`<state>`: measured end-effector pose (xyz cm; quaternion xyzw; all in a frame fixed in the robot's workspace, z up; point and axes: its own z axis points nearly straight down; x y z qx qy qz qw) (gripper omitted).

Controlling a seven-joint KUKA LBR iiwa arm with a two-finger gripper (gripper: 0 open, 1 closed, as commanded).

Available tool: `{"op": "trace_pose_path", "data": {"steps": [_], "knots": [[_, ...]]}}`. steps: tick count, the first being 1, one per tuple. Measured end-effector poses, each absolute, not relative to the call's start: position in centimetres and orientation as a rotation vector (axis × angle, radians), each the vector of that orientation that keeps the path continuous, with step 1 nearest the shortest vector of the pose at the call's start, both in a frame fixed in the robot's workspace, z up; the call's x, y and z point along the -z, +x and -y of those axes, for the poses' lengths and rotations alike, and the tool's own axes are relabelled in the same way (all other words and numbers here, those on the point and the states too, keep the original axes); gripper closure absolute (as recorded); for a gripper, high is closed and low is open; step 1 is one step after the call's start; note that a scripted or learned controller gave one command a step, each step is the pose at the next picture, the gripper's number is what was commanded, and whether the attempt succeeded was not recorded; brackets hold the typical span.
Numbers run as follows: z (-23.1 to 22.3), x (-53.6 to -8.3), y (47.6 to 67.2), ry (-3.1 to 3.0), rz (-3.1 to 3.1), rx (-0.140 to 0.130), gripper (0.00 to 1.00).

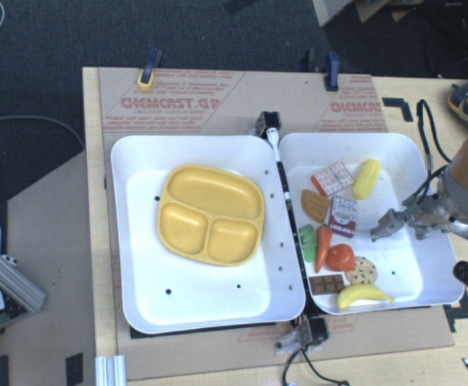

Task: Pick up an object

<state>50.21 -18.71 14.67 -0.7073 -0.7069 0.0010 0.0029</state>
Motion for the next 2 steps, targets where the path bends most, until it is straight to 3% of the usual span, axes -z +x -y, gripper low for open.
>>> {"op": "trace_pose_path", "data": {"steps": [1,2], "knots": [[18.27,-8.35,49.8,-2.216,2.216,-0.004,0.0],[18.27,-8.45,49.77,-2.22,2.217,-0.001,0.0]]}}
